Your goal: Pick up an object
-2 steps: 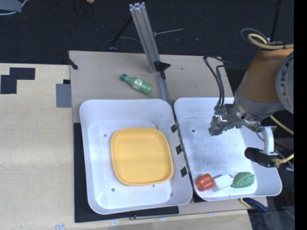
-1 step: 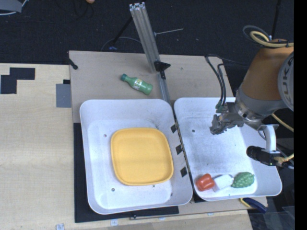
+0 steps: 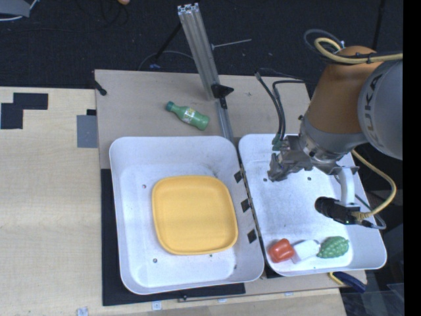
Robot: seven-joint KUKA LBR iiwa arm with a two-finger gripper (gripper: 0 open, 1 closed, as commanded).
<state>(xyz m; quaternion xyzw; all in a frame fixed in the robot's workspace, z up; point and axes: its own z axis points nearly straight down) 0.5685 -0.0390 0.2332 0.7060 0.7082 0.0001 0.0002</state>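
My gripper [image 3: 276, 173] hangs low over the upper left part of the right bin [image 3: 296, 206], under the grey and orange arm. I see nothing between its dark fingers. At the bin's near edge lie a red pepper-like piece [image 3: 281, 249], a small white object [image 3: 306, 249] and a green bumpy toy [image 3: 333, 247], all well below the gripper. A yellow square plate [image 3: 194, 213] fills the middle of the left bin [image 3: 131, 176].
A green bottle [image 3: 188, 115] lies on the bench behind the left bin. A slanted aluminium post [image 3: 205, 54] stands behind the bins. A black cable fitting [image 3: 332, 209] hangs from the arm over the right bin.
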